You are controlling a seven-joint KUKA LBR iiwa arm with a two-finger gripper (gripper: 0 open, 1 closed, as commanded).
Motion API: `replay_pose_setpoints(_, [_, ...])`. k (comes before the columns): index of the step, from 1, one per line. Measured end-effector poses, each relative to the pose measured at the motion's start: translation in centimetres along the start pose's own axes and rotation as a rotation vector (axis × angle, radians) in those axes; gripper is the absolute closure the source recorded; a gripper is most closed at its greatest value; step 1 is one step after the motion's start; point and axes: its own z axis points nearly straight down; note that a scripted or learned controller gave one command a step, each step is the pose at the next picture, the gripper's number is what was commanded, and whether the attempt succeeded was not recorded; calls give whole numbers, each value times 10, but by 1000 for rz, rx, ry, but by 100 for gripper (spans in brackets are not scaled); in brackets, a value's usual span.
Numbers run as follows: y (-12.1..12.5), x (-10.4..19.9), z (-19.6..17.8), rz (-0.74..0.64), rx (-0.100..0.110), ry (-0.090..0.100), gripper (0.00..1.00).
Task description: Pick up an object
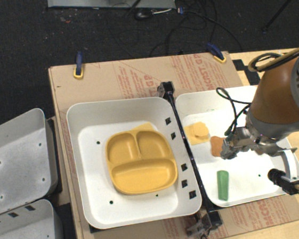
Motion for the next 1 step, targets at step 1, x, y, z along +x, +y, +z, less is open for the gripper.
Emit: replay_pose_setpoints(1, [0, 3, -63, 0, -1, 0, 100])
